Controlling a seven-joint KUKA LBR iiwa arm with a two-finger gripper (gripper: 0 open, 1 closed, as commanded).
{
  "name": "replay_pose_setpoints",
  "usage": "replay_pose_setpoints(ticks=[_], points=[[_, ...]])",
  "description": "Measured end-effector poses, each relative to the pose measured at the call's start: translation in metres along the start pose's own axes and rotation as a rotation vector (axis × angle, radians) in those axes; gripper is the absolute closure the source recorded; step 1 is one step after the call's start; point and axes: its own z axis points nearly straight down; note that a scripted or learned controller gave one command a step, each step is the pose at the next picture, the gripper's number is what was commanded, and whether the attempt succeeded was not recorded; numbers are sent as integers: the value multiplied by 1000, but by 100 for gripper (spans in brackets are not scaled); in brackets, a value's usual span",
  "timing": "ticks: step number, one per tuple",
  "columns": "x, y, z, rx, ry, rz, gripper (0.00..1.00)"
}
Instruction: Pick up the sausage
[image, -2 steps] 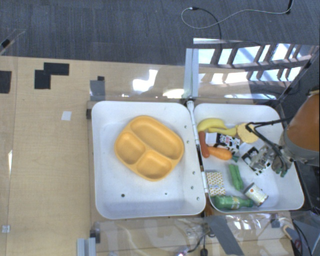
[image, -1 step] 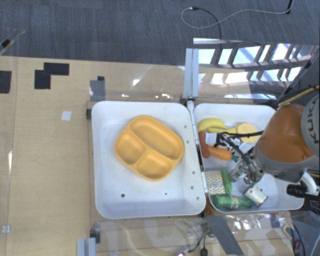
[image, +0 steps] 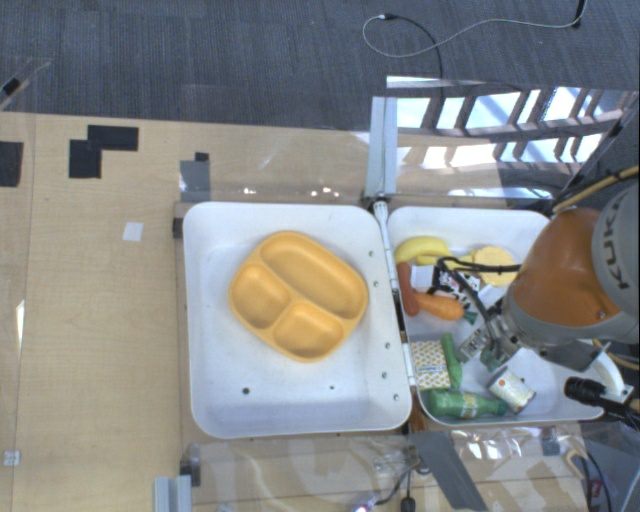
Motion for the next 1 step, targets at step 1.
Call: replay_pose_setpoints(ticks=[1], points=[[-13, -9, 2, -5, 23, 395, 100]])
